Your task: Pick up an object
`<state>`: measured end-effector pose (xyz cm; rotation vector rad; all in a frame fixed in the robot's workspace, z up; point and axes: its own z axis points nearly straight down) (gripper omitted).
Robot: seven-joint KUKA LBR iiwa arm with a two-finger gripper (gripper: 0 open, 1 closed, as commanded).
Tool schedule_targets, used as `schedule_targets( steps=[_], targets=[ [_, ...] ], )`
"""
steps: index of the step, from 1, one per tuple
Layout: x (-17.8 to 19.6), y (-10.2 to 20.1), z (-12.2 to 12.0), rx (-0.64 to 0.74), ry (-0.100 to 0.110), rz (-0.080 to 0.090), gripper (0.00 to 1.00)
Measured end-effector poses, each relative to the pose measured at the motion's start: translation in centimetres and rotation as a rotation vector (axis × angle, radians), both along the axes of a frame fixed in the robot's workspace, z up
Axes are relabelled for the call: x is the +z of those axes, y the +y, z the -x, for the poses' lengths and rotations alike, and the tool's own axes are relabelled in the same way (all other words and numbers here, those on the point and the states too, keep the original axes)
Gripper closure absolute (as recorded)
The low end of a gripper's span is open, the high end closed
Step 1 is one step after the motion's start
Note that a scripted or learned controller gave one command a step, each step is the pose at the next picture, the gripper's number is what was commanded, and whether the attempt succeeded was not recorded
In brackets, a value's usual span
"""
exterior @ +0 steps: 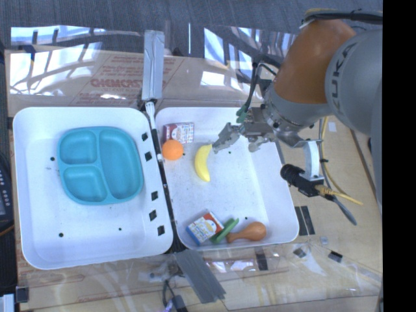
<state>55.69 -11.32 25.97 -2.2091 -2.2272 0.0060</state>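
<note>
My gripper [238,142] hangs over the upper part of the right bin [260,194], fingers spread open with nothing between them. One fingertip [221,142] sits just right of and slightly above a yellow banana [203,163], which lies on the bin floor. An orange ball [172,149] rests against the bin's left wall, below a small dark red and white packet [179,132]. Near the front wall lie a small colourful carton [203,228], a green stick-like piece [225,231] and a brown gourd-shaped piece [247,232].
The left bin [26,194] holds a teal divided plate [99,163]. A black clipped divider [156,174] runs between the bins. The arm's grey body and orange band [312,64] loom over the right bin's upper right corner. Cardboard [104,77] lies behind the bins.
</note>
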Motion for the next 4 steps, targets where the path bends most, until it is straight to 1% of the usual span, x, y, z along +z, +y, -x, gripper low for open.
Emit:
schedule_targets(
  steps=[1, 2, 3, 4],
  targets=[
    [-14.6, -0.8, -2.7, 0.004, 0.004, 0.0, 0.0],
    [-16.9, -1.2, -2.5, 0.025, -0.001, 0.0, 0.0],
    [-15.9, -1.2, -2.5, 0.031, 0.002, 0.0, 1.0],
    [-3.7, 3.5, -4.6, -0.04, -0.007, 0.0, 1.0]
  ],
)
